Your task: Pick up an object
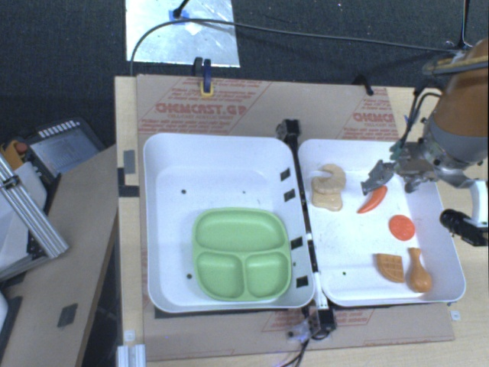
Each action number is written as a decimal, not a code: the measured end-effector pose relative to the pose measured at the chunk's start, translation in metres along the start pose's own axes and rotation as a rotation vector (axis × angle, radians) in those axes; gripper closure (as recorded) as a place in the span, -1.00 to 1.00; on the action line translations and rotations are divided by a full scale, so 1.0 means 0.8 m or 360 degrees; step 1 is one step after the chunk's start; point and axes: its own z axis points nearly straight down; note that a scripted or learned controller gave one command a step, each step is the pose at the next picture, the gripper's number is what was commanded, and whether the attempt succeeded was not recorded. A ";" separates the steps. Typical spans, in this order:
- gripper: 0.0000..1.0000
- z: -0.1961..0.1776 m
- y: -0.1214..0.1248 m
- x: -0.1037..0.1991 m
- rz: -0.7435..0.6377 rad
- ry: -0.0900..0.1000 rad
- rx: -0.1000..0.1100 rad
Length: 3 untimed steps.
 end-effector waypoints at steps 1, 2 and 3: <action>-1.00 -0.008 0.003 0.000 -0.0004 -0.0002 -0.0018; -1.00 0.069 0.001 0.007 -0.0001 -0.0001 -0.0010; -1.00 0.147 0.000 0.010 -0.0001 -0.0001 -0.0012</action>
